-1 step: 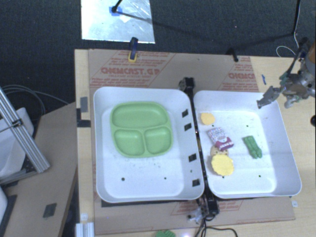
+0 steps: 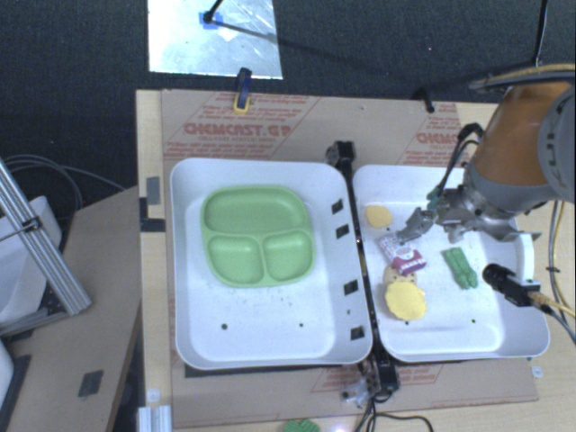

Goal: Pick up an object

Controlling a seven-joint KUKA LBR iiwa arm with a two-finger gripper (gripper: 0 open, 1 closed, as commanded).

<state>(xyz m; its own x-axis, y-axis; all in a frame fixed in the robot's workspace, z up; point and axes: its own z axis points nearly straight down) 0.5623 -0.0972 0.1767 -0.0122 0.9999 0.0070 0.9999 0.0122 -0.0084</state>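
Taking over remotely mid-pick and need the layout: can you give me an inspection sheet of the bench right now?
Surface: cardboard-covered bench, two white bins side by side.
Job's things: right bin holds yellow round piece, small yellow piece, pink-and-white packet, green piece.
Clutter: green divided plate in left bin.
Gripper: gripper low above the packet, nothing visibly held.
Cables: cables at front edge.
Surroundings: foil sheet on dark floor.

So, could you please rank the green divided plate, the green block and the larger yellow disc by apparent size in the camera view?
1. green divided plate, by far the largest
2. larger yellow disc
3. green block, close to the disc, so unsure
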